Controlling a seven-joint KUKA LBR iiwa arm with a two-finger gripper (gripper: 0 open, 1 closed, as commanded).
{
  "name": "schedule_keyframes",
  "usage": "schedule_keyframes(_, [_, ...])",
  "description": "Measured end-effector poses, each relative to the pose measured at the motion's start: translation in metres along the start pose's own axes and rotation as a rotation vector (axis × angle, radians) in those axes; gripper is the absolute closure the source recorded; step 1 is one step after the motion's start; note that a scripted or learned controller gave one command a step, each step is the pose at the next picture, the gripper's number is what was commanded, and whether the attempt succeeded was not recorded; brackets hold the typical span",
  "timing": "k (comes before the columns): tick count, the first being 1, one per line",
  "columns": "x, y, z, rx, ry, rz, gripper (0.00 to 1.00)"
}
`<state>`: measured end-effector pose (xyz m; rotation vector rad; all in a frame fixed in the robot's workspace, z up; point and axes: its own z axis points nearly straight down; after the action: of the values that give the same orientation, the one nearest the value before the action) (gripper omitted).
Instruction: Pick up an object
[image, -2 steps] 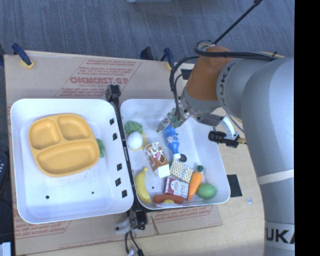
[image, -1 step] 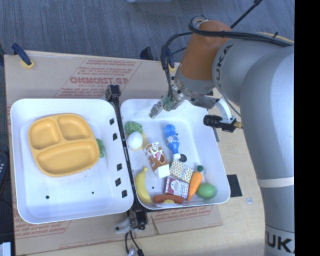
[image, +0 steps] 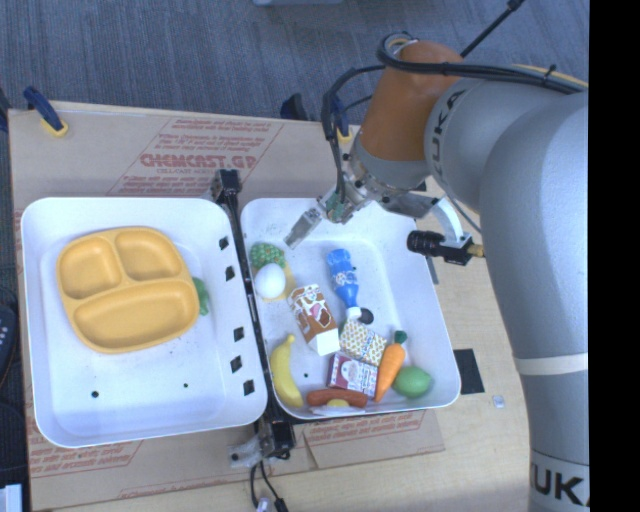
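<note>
The end effector (image: 303, 228) is hovering over the right bin (image: 432, 300), carrying nothing; whether it is open, I cannot tell. Picking is not yet happening; the bottle (image: 343, 277) is lying nearest.

A yellow divided plate (image: 127, 288) lies in the left bin (image: 40, 390); blue clamp (image: 45, 110) on cardboard

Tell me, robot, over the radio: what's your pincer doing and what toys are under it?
Pincer hovering over the right bin's top edge, nothing seen between its fingers. Blue bottle, white egg, milk carton nearest. Toys crowded toward the bin's lower end.
</note>
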<state>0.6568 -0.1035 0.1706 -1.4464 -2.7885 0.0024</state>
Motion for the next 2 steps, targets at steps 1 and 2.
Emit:
schedule_keyframes(1, [-0.029,-0.043,0.079,0.0,0.001,-0.428,0.0])
schedule_keyframes(2, [0.024,-0.034,0.078,0.001,-0.002,-0.811,0.0])
